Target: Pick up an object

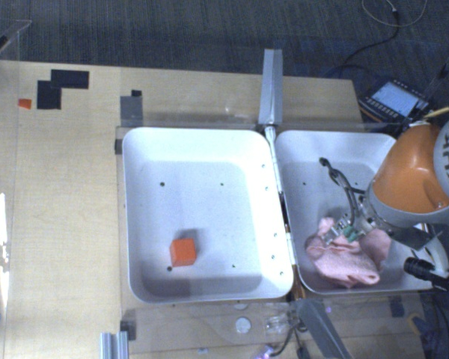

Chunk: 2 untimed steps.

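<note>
A crumpled pink cloth (343, 259) lies in the right bin (314, 163), near its front wall. My gripper (347, 227) hangs right over the cloth's upper edge, low in the bin, under the grey and orange wrist (413, 178). An orange block (183, 252) sits in the left bin (194, 155), toward its front left. The arm's bulk covers the right part of the right bin.
A metal divider post (270, 88) stands behind the seam between the bins. Black markers (58, 86) and a small orange square (25, 104) lie on the wooden bench at the far left. Cables and a small screen (393, 99) sit beyond the right bin.
</note>
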Tool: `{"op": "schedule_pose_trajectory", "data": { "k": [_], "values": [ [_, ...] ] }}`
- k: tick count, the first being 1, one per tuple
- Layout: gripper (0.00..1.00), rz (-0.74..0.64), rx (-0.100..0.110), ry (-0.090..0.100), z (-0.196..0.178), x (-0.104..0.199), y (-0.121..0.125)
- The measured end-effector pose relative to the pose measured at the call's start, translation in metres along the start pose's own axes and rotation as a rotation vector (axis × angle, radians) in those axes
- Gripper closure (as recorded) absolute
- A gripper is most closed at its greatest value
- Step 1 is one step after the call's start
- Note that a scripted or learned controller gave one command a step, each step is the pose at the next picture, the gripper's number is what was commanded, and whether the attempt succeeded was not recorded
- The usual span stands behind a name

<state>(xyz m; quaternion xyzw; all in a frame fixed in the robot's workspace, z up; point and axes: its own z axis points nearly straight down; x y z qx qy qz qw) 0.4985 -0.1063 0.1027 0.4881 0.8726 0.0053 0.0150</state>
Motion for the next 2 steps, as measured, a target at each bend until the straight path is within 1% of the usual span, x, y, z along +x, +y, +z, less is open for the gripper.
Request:
{"op": "schedule_pose_trajectory", "data": {
  "k": [1,2],
  "values": [
    [1.0,0.108,0.021,0.017,-0.03,0.012,0.006],
    [1.0,0.201,0.022,0.015,-0.103,0.005,0.071]
  ]
}}
